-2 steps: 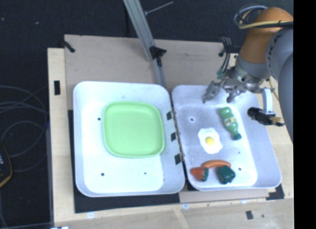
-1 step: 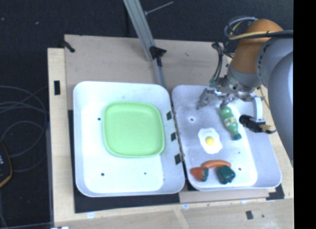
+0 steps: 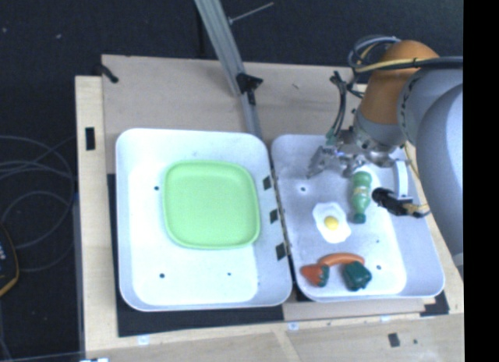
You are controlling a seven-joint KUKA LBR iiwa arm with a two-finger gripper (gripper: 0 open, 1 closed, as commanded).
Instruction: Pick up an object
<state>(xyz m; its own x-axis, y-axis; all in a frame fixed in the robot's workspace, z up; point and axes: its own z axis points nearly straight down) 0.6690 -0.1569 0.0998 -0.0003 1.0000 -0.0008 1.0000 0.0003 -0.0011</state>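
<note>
Just beside jaws (image 3: 343, 157), green bottle (image 3: 360, 193) lies; jaws' opening cannot tell. Center over bottle, avoid fried egg (image 3: 331, 223).

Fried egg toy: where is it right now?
The fried egg lies in the right bin, near its middle, just left of the green bottle and above the orange carrot. The gripper hovers further up.

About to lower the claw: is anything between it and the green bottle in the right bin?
Nothing visible. The claw hangs just left of the green plastic bottle's top; the fried egg toy lies lower.
</note>
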